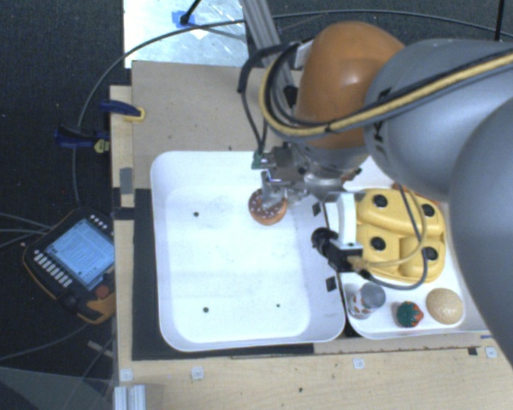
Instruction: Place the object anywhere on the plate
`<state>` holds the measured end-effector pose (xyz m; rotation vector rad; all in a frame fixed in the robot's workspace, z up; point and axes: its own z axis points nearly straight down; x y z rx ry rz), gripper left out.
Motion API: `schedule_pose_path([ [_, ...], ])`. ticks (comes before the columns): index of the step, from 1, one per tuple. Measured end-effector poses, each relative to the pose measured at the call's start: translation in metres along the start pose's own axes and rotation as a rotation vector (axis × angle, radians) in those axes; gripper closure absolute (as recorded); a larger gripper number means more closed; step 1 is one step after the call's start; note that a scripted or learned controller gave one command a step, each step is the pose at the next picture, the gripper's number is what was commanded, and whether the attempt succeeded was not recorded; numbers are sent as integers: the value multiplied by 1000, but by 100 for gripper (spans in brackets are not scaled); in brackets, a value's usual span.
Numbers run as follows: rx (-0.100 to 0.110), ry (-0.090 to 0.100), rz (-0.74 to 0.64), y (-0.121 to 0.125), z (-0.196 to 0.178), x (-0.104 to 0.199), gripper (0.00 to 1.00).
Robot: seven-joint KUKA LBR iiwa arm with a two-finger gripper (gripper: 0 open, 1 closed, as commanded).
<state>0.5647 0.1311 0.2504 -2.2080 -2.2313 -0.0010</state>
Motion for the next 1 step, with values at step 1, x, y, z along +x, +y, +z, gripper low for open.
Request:
schedule_pose_path([
  [1,-1,-1,1,-10,9,52,100],
])
